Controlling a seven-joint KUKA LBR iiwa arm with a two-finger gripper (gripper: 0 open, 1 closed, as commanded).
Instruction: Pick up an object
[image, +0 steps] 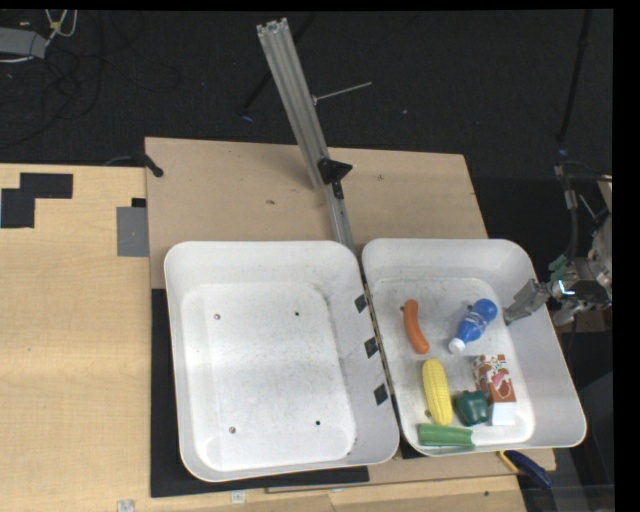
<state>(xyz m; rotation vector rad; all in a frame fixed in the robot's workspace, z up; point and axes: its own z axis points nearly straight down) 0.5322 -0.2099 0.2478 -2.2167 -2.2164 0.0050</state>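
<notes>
Here we see the bench (300, 190) with two white bins, and the right bin (540, 290) holds the toys. The pincer (524, 301) hangs over that bin's right rim, near the blue bottle (473, 324); we cannot tell its state. Smaller are the yellow corn (436, 391) and orange sausage (415, 327).

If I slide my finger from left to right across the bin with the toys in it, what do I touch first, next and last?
Orange hot dog → yellow corn → blue bottle → red and white carton, all in the right bin.
</notes>
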